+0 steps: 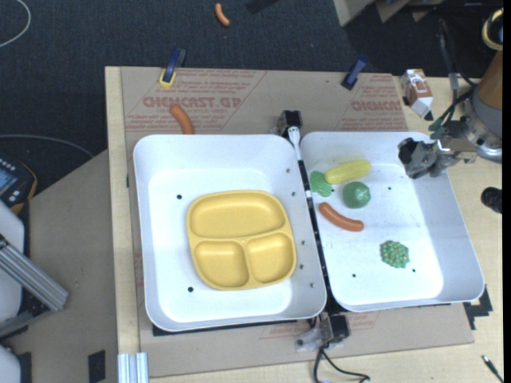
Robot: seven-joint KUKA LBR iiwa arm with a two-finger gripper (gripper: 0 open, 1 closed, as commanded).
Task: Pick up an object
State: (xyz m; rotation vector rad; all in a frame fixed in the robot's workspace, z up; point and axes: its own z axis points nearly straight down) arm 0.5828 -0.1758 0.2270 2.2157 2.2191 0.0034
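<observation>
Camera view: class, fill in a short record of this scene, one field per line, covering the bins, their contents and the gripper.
left bin: yellow divided plate
right bin: corn cob, green ball, sausage, green bumpy piece
gripper: at the right bin's upper right, holding nothing visible
outside bins: orange sausage on the cardboard

A robotics lab: a table [239, 94] topped with printed cardboard held by blue clamps [171, 67] at 12 o'clock, two white bins [152, 214] fixed side by side, loose cables [339, 365] at 6 o'clock, aluminium framing [32, 282] at 8 o'clock, dark carpet [96, 22] beyond, and plastic toy food, such as a corn cob [348, 171], as test objects
</observation>
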